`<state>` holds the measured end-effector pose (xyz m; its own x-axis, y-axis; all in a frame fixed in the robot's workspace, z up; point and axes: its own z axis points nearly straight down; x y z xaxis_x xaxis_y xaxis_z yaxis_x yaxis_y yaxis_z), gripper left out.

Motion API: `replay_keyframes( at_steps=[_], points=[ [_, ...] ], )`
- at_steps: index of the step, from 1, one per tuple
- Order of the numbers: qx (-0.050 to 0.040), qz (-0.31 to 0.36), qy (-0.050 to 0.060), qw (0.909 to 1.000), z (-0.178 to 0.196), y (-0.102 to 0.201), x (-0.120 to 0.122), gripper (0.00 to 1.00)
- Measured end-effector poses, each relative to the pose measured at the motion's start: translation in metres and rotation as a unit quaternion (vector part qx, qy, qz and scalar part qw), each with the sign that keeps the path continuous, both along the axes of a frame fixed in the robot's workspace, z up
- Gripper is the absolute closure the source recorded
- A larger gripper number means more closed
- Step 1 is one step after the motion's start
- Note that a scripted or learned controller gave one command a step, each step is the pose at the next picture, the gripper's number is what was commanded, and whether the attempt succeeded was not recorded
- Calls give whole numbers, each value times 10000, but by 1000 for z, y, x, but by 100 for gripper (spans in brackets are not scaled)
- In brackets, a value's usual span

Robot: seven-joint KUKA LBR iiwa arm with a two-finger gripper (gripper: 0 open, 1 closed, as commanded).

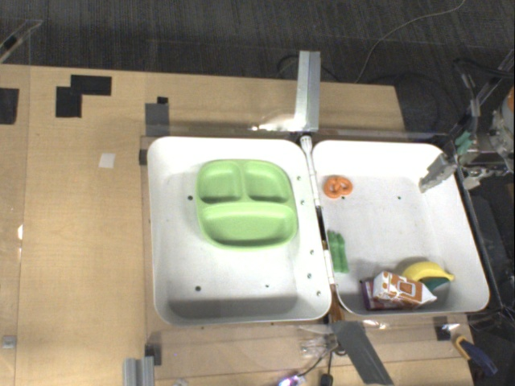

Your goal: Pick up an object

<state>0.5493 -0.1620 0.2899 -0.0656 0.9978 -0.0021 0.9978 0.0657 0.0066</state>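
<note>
A: What lies in the 2 shallow white plastic bins?

B: The left bin (173, 240) holds 1 smooth green plastic divided plate (245, 202) with 3 compartments and rounded corners, sitting toward 12 o'clock; bare floor rings it, widest at 6 o'clock. In the right bin (386, 215), a small round orange piece (338, 186) sits at 10 o'clock, and a slim green oblong (338, 252) lies against the 9 o'clock wall. A curved yellow banana (428, 274) touches a brown and white printed carton (398, 290) at 5 o'clock.

A: And the arm?

B: The grey metal jaws (438, 173) hang over the right bin's 2 o'clock corner, by the rim; released or clenched, I cannot tell. The bin's middle is open. Pale wooden tabletop (72, 240) spreads toward 9 o'clock.
</note>
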Motion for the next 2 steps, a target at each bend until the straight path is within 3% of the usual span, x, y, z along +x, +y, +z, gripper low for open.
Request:
replay_keyframes(
  at_steps=[1,2],
  points=[
    [6,-508,15,9987,-76,-27,-59,0],
    [6,-508,13,9987,-75,-27,-59,0]
  ],
)
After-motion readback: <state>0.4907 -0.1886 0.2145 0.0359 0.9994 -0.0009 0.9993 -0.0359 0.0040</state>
